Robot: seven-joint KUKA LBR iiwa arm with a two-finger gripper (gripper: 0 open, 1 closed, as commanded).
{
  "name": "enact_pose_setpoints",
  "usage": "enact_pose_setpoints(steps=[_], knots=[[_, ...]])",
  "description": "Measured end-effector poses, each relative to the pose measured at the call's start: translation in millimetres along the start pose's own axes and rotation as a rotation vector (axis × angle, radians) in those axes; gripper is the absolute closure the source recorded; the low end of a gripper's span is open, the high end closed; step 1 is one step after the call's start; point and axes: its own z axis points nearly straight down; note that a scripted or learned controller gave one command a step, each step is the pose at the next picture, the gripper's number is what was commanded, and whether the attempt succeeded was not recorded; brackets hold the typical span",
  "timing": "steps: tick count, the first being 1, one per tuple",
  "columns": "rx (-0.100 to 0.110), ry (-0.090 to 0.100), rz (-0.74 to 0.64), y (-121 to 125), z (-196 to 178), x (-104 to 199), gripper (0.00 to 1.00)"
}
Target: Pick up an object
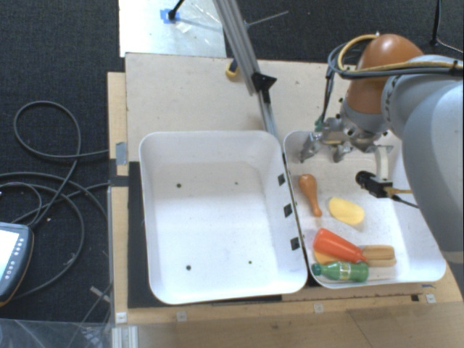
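Two white bins sit on a beige bench, the right bin (pixel 428 267) beneath the gripper (pixel 330 145). Whether it is spread or pinching is impossible to tell. Just below it lie a toy drumstick (pixel 310 193) and yellow piece (pixel 346 211).

The left bin (pixel 217 216) offers open floor throughout. In the right bin (pixel 428 263), the near end is crowded by the orange carrot (pixel 337 246), green bottle (pixel 342 270) and hot dog (pixel 379 254), packed touching; the drumstick (pixel 310 193) and yellow lemon (pixel 346 211) lie apart with gaps around them.
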Motion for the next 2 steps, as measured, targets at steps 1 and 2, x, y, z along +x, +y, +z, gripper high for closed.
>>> enact_pose_setpoints(steps=[1, 2], knots=[[-0.005, -0.001, -0.003, 1.5, -13.3, -0.2, 1.00], [-0.015, -0.001, 0.002, 4.8, -79.0, -3.5, 1.00]])
